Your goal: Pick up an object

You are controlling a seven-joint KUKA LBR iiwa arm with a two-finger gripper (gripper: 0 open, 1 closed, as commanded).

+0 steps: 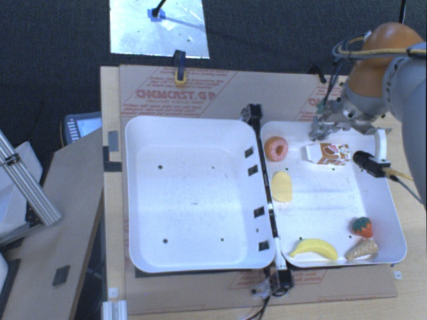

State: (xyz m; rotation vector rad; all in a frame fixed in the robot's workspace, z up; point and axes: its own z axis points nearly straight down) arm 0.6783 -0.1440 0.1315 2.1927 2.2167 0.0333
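The right bin (393,235) holds several toy foods. A pink-glazed donut (276,149) lies at its back left, with a pale yellow oval piece (281,187) just in front of it. A small white carton with brown print (327,153) lies on its side at the back. A banana (314,248), a strawberry (362,227) and a tan cone-shaped piece (361,249) sit along the front. My gripper (322,129) hangs over the bin's back edge, just above and behind the carton, with nothing seen held.
The left bin (133,199) sits beside the right one, split from it by a black-clipped divider (261,179). Cardboard (200,92) lies under both bins. A yellow clamp (180,69) stands at the bench's back edge.
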